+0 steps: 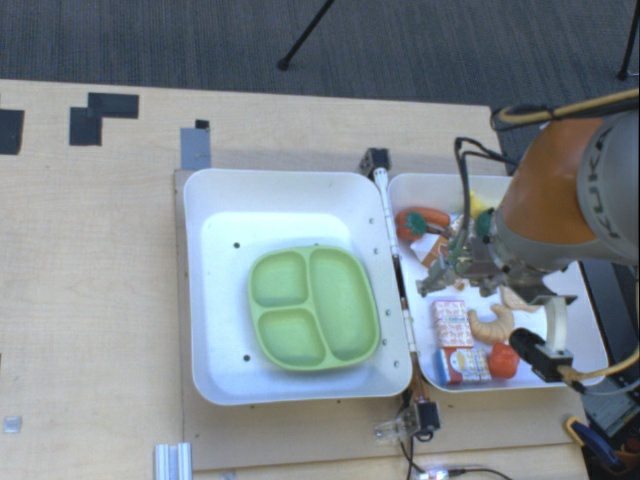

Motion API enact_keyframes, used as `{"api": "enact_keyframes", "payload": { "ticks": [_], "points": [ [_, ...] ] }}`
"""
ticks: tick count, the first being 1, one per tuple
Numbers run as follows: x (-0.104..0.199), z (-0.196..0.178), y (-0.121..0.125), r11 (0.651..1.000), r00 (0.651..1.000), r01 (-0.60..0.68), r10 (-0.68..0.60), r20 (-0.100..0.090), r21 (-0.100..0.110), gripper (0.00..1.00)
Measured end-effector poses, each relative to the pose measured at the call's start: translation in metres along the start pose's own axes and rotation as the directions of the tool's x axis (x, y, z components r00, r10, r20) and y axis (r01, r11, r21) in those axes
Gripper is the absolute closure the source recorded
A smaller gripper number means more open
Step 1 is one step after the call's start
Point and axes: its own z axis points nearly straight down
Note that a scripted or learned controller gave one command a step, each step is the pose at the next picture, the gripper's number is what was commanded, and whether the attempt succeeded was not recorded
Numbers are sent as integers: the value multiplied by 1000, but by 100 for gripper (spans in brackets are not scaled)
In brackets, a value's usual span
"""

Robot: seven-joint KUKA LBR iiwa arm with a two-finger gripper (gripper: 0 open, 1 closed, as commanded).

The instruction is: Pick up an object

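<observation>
I have the hand (452,273) low in the right bin (590,343) so it can reach the toys, like the little box (455,336) and red ball (504,362), but I cannot tell if it is apart or together

Large dark letters, apparently "KU", the rest cut off, stand on the grey casing of the arm (610,183) at the view's right edge. The small carton (455,336) near the front edge of the right bin (590,353) carries red print, too small to read.
</observation>
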Motion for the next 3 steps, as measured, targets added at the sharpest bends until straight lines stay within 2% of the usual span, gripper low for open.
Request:
{"api": "enact_keyframes", "payload": {
  "ticks": [1,2,3],
  "points": [
    [-46,98,-8,1000,1000,-2,2,1,-3,0],
    [-46,87,-6,1000,1000,-1,1,2,-10,100],
    [10,0,-19,1000,1000,1,-1,0,0,100]
  ]
}}
